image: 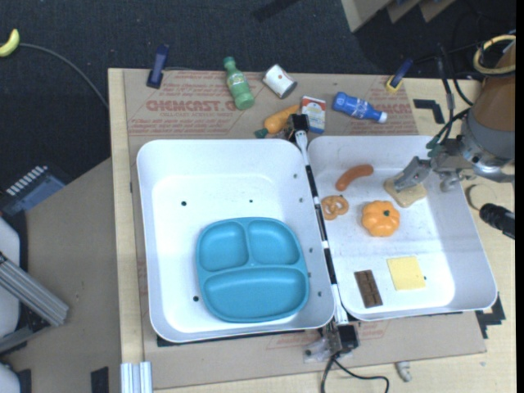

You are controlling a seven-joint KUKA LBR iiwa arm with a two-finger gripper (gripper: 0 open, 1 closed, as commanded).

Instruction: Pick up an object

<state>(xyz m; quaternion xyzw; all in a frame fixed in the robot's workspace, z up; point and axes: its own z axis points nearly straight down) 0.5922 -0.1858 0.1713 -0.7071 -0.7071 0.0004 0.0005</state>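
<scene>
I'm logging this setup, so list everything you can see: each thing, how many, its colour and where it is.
bins: 2, white, side by side on bench
divided plate: 1, blue, left bin
sausage: 1, orange-red, right bin, upper
pretzel: 1, brown, right bin, left edge
pumpkin: 1, orange, right bin, middle
chocolate bar: 1, brown, right bin, lower
cheese slice: 1, yellow, right bin, lower
bread piece: 1, tan, by jaws
bottles: 2, green, blue, behind bins
arm: 1, grey, orange, right

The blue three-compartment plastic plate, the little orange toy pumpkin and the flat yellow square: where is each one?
Blue three-compartment plastic plate (252, 268): camera view, on the ridge between its compartments.
Orange toy pumpkin (381, 219): camera view, middle of its body.
Flat yellow square (406, 273): camera view, centre of its top face.
</scene>
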